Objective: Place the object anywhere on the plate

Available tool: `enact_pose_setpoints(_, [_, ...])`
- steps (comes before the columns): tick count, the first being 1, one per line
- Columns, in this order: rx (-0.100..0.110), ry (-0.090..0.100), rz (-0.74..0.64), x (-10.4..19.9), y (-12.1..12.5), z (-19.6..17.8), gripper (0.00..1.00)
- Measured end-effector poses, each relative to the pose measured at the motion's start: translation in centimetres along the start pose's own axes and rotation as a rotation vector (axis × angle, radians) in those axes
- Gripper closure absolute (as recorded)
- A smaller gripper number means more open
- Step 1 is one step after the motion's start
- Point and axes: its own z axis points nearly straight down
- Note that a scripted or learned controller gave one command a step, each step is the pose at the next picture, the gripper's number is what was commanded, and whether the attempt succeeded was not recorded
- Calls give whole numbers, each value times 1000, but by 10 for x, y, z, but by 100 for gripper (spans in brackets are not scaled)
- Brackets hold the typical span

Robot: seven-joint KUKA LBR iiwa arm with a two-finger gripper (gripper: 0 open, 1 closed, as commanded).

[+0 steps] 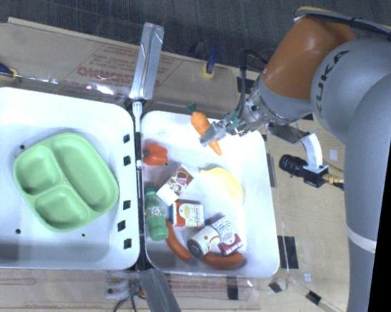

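A light green plate [66, 180] with three compartments lies in the left bin [7, 111]. At the far edge of the right bin [262, 219], my gripper [212, 138] is shut on an orange carrot [199, 123] with a green top. A grey finger crosses the carrot's middle, and its orange tip [217, 148] pokes out below. The carrot sits well to the right of the plate, past the divider between the bins.
The right bin holds a red-orange pepper [154, 154], a yellow fruit [224, 183], two small cartons [187, 213], a green bottle [156, 220], a can [202, 243] and sausages [224, 261]. A metal bracket [148, 58] stands at the far end of the divider.
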Motion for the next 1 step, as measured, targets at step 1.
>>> enact_pose_setpoints(1, [3, 2, -26, 110, -26, 13, 100])
